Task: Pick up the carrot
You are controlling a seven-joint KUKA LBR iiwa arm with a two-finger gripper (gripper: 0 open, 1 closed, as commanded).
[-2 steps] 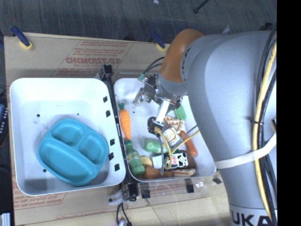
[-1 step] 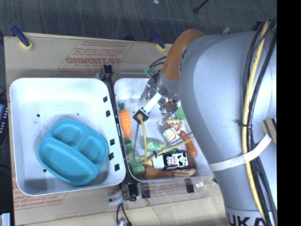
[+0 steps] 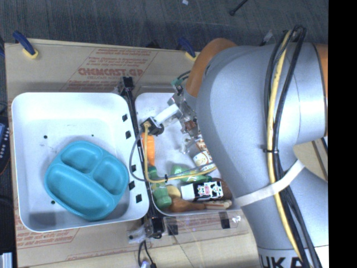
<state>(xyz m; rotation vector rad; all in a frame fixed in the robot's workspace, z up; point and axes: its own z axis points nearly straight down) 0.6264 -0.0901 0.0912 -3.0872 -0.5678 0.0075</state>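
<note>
The carrot [image 3: 149, 149] is a slim orange stick lying along the left wall of the right bin [image 3: 146, 102], its length running front to back. My gripper [image 3: 187, 120] hangs over the back half of that bin, to the right of the carrot and slightly behind it. The bulky grey arm [image 3: 251, 127] covers the bin's right side. Nothing shows in the gripper's grasp.
A blue divided plate [image 3: 85, 178] lies in the left bin [image 3: 33, 110]. Crowded at the right bin's front are green items [image 3: 178, 171], a small jar [image 3: 202, 158], a black-and-white box [image 3: 205, 190] and a brown piece [image 3: 187, 205]. A yellow cable [image 3: 167, 178] crosses them.
</note>
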